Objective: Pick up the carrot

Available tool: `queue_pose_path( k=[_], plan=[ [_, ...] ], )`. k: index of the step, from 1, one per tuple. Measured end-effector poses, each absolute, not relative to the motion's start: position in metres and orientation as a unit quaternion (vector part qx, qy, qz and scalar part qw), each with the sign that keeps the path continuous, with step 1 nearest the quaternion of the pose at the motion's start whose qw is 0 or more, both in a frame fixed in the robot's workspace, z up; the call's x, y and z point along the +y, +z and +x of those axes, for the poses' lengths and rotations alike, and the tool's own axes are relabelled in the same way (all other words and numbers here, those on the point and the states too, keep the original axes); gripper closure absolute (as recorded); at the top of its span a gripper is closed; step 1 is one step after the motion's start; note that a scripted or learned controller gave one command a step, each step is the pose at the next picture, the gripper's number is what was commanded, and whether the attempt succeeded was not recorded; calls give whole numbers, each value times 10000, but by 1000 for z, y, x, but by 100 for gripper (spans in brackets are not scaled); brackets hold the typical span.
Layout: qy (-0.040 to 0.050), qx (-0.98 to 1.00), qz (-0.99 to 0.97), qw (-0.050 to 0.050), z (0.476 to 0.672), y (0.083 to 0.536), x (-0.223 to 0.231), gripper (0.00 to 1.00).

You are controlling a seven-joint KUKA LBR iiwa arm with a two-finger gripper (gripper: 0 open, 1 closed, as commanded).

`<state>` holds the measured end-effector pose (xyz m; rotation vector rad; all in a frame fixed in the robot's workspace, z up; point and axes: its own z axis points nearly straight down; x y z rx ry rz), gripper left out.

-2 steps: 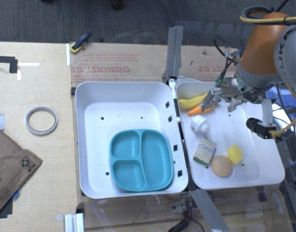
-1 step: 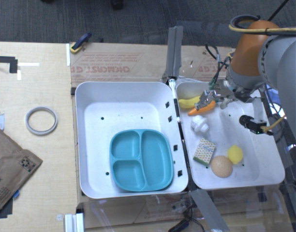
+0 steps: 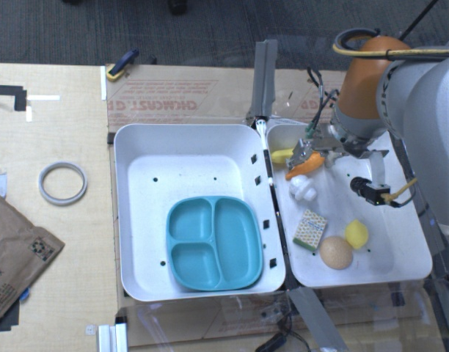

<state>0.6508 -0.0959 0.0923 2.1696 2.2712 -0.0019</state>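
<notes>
- Carrot (image 3: pixel 307 164) lies right at the gripper (image 3: pixel 307 151), just below its tip as the slanted camera sees it, in the upper left part of the right bin (image 3: pixel 408 266).
- Long axis of the carrot runs from lower left to upper right; its upper right end sits under the gripper's dark hardware, its lower left end pokes out free.
- Gripper state: cannot tell whether it is spread or closed. The tip is a dark cluster overlapping the carrot's top edge, and touch versus hover is not readable at this angle.
- No clear sight of the carrot between anything, so I do not count it as held.
- Close neighbours of the gripper: a yellow object (image 3: pixel 281 155) just to its left against the bin wall, a small white object (image 3: pixel 304 189) just below the carrot.
- Further below the gripper, well apart: a patterned sponge (image 3: pixel 310 230), a lemon (image 3: pixel 356 234) and an egg (image 3: pixel 336 253).
- Far left of the gripper, in the left bin (image 3: pixel 136 218), a teal divided plate (image 3: pixel 213 242).
- Judgement: the approach looks nearly done; the coming move turns on closing across the carrot's short width, not along its length.
- Risk, as I read it: the yellow object crowds the left side and could get nudged or caught.
</notes>
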Motion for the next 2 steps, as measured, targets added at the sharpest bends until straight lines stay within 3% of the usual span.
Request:
queue_pose_path(
  k=[1,2],
  plan=[
    [-9,7228,6910,12,651,103,-97,100],
    [-2,6924,7215,3,659,192,-16,100]
  ],
)
